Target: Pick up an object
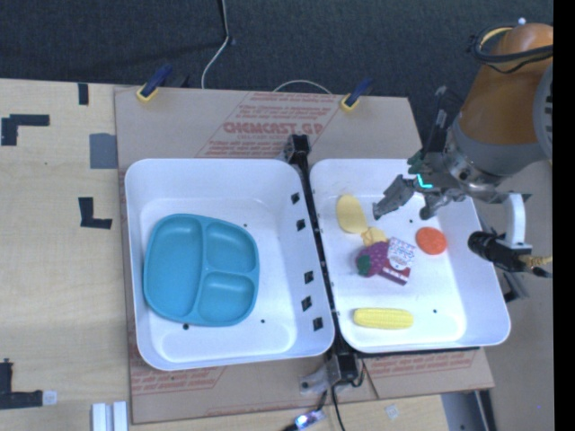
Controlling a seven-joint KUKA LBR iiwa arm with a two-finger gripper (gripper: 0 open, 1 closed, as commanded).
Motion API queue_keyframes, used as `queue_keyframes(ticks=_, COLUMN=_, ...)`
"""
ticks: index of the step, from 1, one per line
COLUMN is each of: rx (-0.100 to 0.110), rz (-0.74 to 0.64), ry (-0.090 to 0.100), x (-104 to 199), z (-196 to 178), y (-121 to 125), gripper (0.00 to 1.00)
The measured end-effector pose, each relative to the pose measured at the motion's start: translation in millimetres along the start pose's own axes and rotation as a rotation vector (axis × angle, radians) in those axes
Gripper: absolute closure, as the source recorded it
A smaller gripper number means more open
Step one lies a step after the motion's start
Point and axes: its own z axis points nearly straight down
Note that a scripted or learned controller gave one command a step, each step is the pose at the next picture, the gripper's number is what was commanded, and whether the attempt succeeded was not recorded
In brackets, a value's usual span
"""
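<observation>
The right bin (467, 326) holds a pale yellow squash-like piece (350, 214), an orange round piece (431, 241), a purple grape bunch with a small carton (384, 260), and a yellow corn cob (383, 318). My gripper (409, 200) hangs above the upper part of this bin, between the yellow piece and the orange piece. Its two dark fingers (388, 198) are spread apart with nothing between them.
The left bin (144, 182) holds a blue divided plate (201, 269). A black divider with clips (307, 232) runs between the bins. The arm's grey and orange body (503, 88) leans in from the right. Cardboard lies beneath both bins.
</observation>
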Motion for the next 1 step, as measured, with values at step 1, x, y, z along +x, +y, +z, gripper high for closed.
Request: queue_keyframes(ticks=1, rx=-0.001, rz=0.0, ry=0.0, x=0.0, z=-0.3, y=0.2, gripper=0.0)
